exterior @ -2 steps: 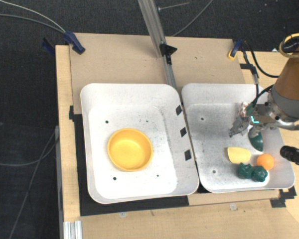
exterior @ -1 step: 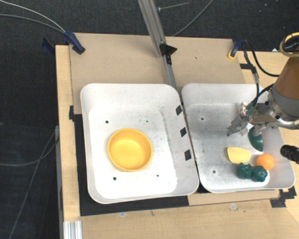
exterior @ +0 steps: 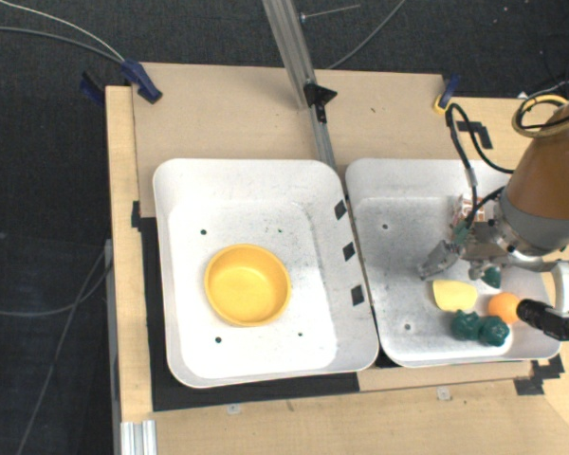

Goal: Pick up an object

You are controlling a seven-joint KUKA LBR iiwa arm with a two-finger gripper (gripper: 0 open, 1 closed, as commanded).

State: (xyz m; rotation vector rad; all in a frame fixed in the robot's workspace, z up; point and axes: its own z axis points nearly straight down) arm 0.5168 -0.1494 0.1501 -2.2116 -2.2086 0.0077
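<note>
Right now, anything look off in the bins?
Nothing stands out. The yellow bowl sits upright in the left bin; small toys cluster at the right bin's near corner, beside the pincer.

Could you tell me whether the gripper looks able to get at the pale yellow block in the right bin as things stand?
Probably yes: the gripper hangs just above-left of the yellow block, whose top lies bare. The orange ball and green toy crowd its right side.

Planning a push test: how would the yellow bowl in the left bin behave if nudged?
The yellow bowl sits upright, wide and shallow, so it would probably slide rather than tip. It looks like thin plastic, likely light. Its smooth rounded rim may slip from a pinch.
</note>
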